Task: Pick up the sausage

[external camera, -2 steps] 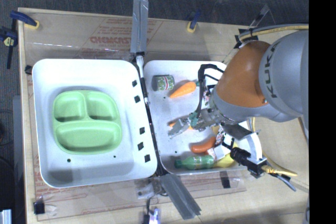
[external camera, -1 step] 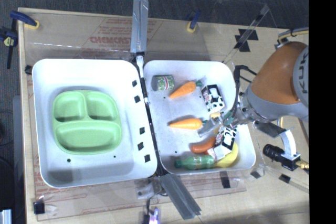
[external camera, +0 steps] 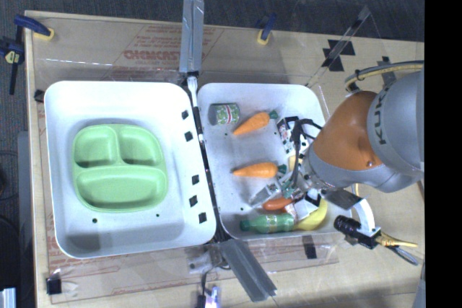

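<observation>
Nothing lifted yet: gripper point(external camera: 283, 192) low over the sausage point(external camera: 277, 204).
Sausage lies in the right bin point(external camera: 238, 213), beside the green bottle point(external camera: 268, 224); whether the jaws grip it I cannot tell.

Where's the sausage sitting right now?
The small reddish-orange sausage lies in the right white bin, near its front edge, just above the green bottle and left of the yellow banana, beneath the hand.

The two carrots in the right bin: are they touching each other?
Apart. The camera view shows bare white bin floor between the upper carrot and the lower carrot in the right bin.
</observation>
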